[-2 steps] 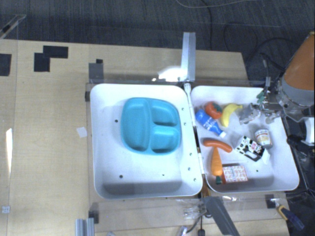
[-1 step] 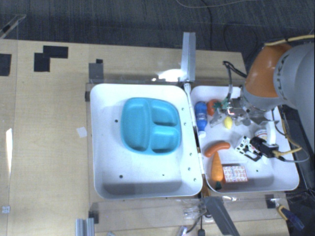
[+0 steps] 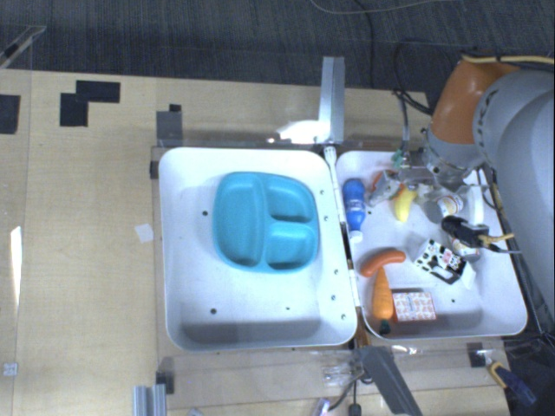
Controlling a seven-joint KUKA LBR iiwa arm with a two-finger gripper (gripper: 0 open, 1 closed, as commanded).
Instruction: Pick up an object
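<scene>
The banana, or a yellow piece shaped like one, is my guess at the target, because it lies straight under the gripper in the far half of the right bin, a little off that bin's far edge. The arm reaches in over the far right corner and hangs low above it, a stance that suits a drop onto a small loose thing. The view does not show how far the gripper is open, nor whether it has hold of anything. A blue bottle lies along the left wall just beside the banana, so a descent drifting that way could nudge it. The crowding explains the choice. A sausage and a carrot sit close together toward the near left corner, a red-patterned box lies by the near edge, and a black-and-white packet lies mid-bin. A blue plate sits alone in the middle of the left bin.
</scene>
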